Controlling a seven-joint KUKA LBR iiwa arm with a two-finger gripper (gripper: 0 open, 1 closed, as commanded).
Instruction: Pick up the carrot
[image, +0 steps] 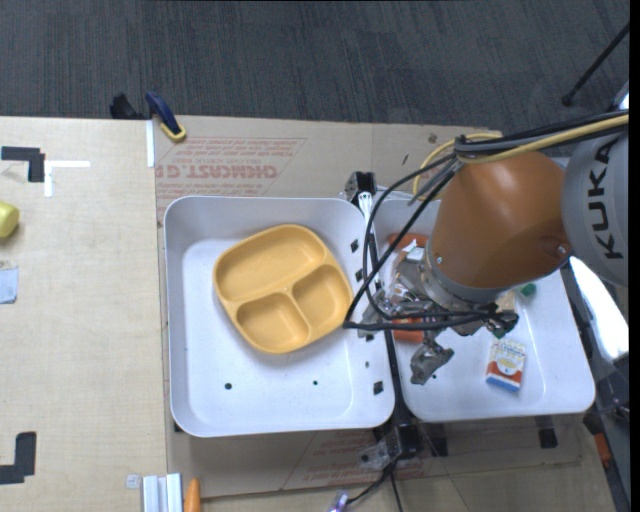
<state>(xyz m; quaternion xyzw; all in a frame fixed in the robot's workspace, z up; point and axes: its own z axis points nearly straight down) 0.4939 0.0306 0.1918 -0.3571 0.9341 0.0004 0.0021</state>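
The gripper (428, 362) is seen low over the right bin (560, 395), right of centre in the frame; whether it is apart or closed cannot be told, and nothing is seen held in it. An orange sliver, taken to be the carrot (405, 243), is glimpsed in the same bin's upper left, mostly hidden by the arm. It is judged light, stiff and smooth, probably a toy, so it is best gripped across its thicker middle. A yellow divided plate (283, 288) lies in the left bin (200, 390).

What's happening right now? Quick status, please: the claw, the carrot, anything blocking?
Gripper low over right bin, nothing seen between its fingers. Carrot: orange sliver peeking from behind the arm, likely it. Arm covers most of it; small carton lies nearby.
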